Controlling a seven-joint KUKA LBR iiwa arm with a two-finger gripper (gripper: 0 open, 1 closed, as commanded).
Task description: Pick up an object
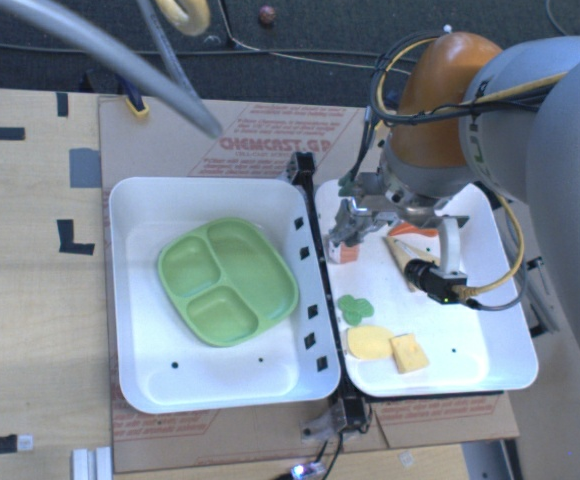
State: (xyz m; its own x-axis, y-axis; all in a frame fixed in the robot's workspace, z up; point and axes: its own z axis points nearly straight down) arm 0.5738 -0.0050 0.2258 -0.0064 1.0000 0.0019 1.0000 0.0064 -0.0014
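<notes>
- A grey robot arm [530, 98] with an orange band [445, 93] above its wrist reaches in from 3 o'clock and hangs over the right-hand white bin [510, 363] on the tabletop [30, 268].
- The claw [348, 230] points down at the bin's upper-left corner, close to the divider between the two bins; whether its fingers are apart or closed cannot be told from this angle.
- Directly beneath the claw tip sits a small orange-and-white block [344, 253], touching or almost touching the metal; a grip on it cannot be confirmed.
- At 3 o'clock from the block, an orange strip [410, 232] and a tan stick [402, 256] lie partly hidden under the wrist.
- At 6 o'clock from the claw, a small green leafy piece [354, 309] rests on the bin floor.
- Farther toward 6 o'clock, a round yellow piece [369, 344] and a tan cube [408, 353] lie just beside each other near the bin's front wall.
- The left-hand white bin [135, 368], at 9 o'clock from the claw, holds a green divided tray [228, 280] with three compartments, lying flat and turned at a slant.
- A black cable [490, 286] loops from the wrist along the right bin's 3 o'clock side.
</notes>
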